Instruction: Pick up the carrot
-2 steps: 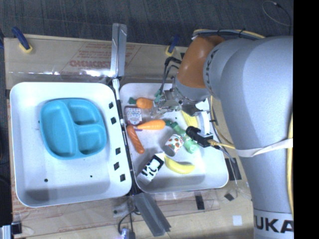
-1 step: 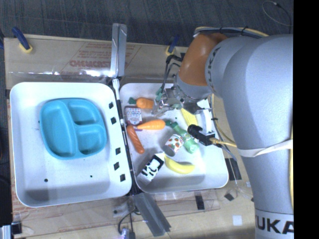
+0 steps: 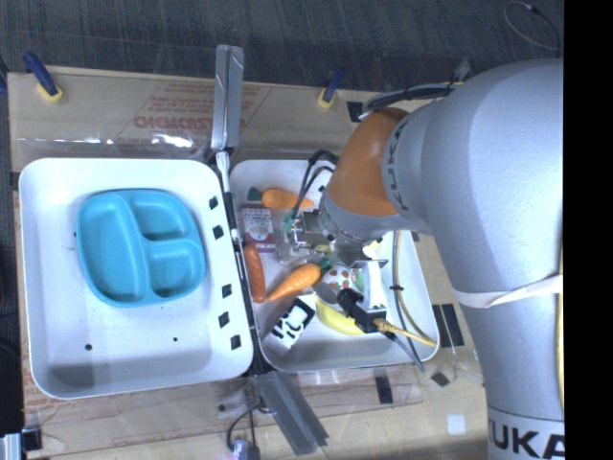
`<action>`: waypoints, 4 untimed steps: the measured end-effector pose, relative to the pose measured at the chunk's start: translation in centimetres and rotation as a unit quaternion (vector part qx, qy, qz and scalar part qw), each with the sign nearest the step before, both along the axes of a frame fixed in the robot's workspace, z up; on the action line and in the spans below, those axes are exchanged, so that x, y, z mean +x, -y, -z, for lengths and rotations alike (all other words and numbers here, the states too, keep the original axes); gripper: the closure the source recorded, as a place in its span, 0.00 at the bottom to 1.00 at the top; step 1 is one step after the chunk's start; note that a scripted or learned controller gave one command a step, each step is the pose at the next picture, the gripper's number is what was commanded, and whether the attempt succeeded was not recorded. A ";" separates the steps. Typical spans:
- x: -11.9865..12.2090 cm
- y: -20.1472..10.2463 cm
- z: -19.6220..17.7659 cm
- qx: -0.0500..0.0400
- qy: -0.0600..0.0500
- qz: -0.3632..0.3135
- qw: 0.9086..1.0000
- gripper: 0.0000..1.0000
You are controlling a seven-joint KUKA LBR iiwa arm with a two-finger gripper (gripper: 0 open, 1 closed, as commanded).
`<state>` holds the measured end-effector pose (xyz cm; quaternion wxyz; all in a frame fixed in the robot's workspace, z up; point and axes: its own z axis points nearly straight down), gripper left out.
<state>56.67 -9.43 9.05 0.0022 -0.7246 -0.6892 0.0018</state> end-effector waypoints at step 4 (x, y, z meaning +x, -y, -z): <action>7.0 3.6 0.0 -0.002 -0.002 0.568 0.823 1.00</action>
